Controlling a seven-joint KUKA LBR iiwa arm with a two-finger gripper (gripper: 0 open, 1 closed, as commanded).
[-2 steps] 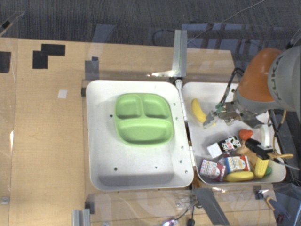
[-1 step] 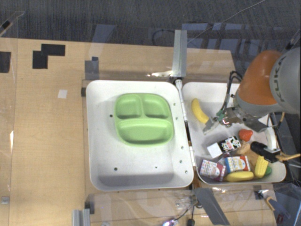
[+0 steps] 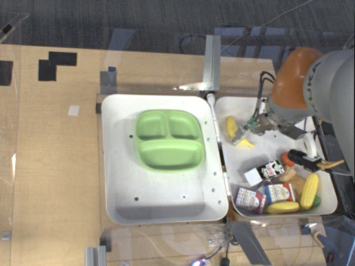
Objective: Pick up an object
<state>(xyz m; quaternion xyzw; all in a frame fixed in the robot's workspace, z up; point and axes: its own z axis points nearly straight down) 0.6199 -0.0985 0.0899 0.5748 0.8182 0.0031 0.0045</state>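
1. Gripper (image 3: 250, 127) is low inside the right bin (image 3: 327, 206).
2. Yellow banana (image 3: 231, 127) lies just left of it.
3. Yellow wedge (image 3: 246, 143) lies directly below.

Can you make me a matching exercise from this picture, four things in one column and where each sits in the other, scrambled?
Things:
1. green divided plate
2. corn cob
3. gripper
4. banana

Places:
A. front right corner of the right bin, leaning on other items
B. back of the right bin, above the bin floor
C. middle of the left bin
D. back left part of the right bin, near the divider

Pairs: 1-C, 2-A, 3-B, 4-D
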